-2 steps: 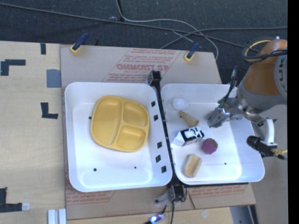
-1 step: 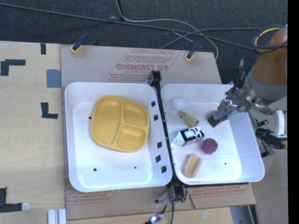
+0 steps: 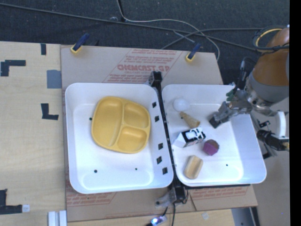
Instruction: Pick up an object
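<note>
Your tool (image 3: pixel 217 120) hangs low in the right bin (image 3: pixel 249 173); you cannot tell its state. Far past it sits the big yellow plate (image 3: pixel 121 124), stiff and slippery. Nearer lie a light carton (image 3: pixel 192 137), a tan block (image 3: pixel 193 166) and a small purple ball (image 3: pixel 210 147). Grab the block's flat sides.

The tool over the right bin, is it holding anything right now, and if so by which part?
Nothing is held. The tool hangs over the right bin, apart from the purple object, the black-and-white carton and the other items.
</note>
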Controlling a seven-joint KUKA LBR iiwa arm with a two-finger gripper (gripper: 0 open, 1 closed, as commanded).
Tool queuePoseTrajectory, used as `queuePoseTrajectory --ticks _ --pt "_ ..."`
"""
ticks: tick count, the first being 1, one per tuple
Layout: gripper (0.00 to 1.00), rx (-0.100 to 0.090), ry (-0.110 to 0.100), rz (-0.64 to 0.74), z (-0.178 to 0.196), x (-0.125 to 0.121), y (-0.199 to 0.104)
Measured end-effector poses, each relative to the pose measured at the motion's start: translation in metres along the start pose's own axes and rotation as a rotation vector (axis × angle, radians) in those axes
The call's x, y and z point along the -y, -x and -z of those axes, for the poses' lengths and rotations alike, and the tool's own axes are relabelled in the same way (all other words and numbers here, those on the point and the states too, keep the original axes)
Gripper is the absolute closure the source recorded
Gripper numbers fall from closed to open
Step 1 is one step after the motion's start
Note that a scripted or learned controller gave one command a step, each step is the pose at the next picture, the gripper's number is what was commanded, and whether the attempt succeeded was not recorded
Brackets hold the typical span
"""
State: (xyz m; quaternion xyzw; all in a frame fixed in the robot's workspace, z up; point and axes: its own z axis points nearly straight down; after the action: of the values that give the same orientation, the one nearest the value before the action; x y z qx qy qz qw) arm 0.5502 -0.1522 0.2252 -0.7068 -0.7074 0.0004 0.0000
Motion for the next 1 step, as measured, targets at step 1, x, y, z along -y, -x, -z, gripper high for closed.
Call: queuePoseTrajectory --ticks 1 --pt "1.00 -0.002 0.001 0.005 0.0088 -0.0108 -0.0505"
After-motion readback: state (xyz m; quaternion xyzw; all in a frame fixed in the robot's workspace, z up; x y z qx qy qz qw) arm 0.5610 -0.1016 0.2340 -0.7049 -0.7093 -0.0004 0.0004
